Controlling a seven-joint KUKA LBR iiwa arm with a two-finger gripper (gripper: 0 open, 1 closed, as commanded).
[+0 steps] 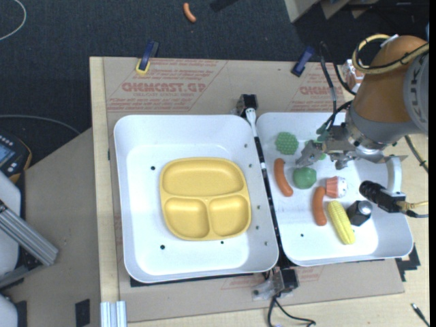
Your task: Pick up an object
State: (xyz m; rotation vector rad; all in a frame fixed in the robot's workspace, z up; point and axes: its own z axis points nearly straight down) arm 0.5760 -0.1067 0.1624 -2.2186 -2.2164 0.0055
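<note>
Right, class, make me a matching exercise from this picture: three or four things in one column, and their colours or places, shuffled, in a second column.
Things:
1. corn cob
2. divided plate
3. round bumpy ball
4. sausage

Descriptions:
A. green, far end of the right bin
B. yellow, in the left bin
C. orange-red, beside the bins' shared edge
D. yellow, near end of the right bin

Pairs: 1-D, 2-B, 3-A, 4-C

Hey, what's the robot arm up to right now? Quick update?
Gripper low in right bin, beside green ball. Nothing seen held. Sausages, corn close by. Yellow tray in left bin.
</note>
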